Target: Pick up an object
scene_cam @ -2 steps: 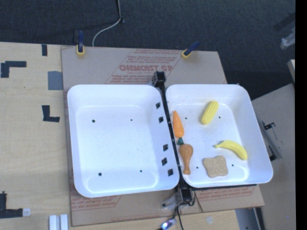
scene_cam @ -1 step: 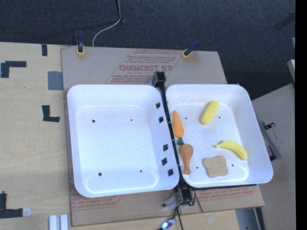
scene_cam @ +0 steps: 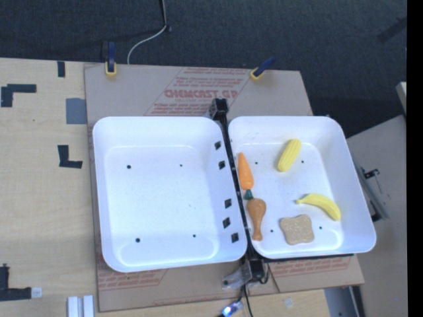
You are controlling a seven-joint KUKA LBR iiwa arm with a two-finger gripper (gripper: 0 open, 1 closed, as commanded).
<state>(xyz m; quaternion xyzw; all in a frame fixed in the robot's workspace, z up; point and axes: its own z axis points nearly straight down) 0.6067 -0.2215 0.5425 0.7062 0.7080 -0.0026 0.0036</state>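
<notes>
1. i see two white bins side by side on a brown board: left bin (scene_cam: 112, 177), right bin (scene_cam: 334, 140).
2. all candidates sit in the right bin. corn cob (scene_cam: 289, 154) is toward the far side, roughly centre.
3. carrot (scene_cam: 244, 171) lies along the inner wall next to the divider; drumstick (scene_cam: 256, 216) is just below it, nearly end to end.
4. banana (scene_cam: 321, 205) is toward the right wall, with the bread slice (scene_cam: 297, 230) near it at the front.
5. end effector state: i can't tell.
6. two clamps at the board's far edge: left clamp (scene_cam: 110, 59), right clamp (scene_cam: 262, 67).
</notes>
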